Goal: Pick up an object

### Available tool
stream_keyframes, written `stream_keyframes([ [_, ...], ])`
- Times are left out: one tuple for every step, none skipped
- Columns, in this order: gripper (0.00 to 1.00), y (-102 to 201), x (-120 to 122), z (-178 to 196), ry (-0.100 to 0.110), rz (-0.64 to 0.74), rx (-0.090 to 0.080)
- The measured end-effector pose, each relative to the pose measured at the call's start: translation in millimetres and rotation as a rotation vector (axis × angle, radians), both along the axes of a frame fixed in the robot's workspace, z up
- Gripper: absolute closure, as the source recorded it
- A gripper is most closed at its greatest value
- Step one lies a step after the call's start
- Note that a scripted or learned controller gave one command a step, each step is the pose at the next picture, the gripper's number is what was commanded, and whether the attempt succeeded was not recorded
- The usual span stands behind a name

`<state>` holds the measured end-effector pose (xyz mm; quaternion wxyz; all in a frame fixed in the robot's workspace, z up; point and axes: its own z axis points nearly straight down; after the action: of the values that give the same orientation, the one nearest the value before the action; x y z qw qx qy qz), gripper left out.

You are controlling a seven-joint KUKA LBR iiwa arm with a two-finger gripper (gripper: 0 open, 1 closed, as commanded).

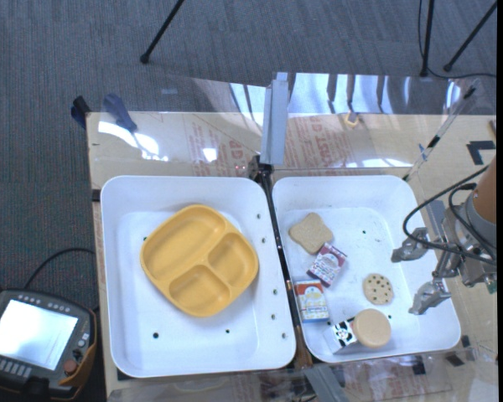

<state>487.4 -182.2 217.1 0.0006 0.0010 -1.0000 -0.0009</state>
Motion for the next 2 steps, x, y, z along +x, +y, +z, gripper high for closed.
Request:
stream_keyframes([
  [0.0, 12.6, 7.4, -131.0, 0.002, -0.269, 0.0],
  [1.0, 15.5, 9.0, -121.1, 0.002, -0.26, 0.0],
])
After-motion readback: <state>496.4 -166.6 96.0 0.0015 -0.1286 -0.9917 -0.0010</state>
